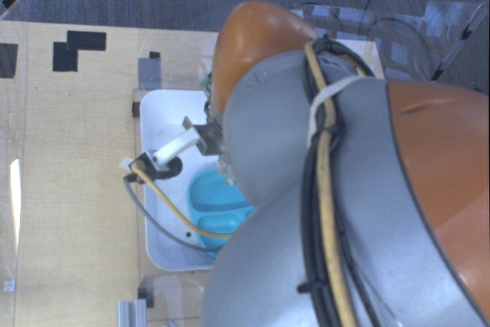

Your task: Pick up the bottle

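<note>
A light blue plastic object (217,204), which may be the bottle, lies in the white bin (164,115) toward its near side; the arm covers its right part. My grey arm with its orange band (253,38) covers most of the view. Its wrist reaches down over the bin, and the gripper (223,165) sits just above the blue object's far edge, mostly hidden by the arm body.
A white bracket (174,147) with black and yellow cables (157,191) sticks out left from the wrist over the bin. Tan bench surface (69,188) lies to the left, with black tape marks (76,48). A metal clamp (150,71) stands at the bin's far edge.
</note>
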Robot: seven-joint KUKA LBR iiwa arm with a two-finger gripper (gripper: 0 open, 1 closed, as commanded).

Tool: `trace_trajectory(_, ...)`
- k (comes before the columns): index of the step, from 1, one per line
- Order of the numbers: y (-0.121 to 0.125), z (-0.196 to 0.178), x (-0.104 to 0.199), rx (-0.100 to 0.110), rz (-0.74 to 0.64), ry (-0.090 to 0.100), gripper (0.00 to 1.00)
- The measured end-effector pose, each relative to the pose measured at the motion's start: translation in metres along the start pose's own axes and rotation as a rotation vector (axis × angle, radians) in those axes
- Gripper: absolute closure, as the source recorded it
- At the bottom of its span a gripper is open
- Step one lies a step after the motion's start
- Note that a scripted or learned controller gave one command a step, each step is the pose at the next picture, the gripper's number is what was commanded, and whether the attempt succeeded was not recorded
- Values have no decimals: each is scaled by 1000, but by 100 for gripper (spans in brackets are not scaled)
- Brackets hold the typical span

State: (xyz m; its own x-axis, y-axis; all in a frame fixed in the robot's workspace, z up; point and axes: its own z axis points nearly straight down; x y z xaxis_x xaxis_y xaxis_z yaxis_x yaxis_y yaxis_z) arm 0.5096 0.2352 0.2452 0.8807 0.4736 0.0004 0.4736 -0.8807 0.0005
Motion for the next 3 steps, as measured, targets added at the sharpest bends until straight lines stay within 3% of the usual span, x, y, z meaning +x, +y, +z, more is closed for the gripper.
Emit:
trace_trajectory(1, 0, 0, 0, 0, 0, -1, 0)
trace_trajectory(2, -9, 115, -19, 1, 291, -1, 0)
trace_trajectory(3, -8, 153, -17, -1, -155, 11, 0)
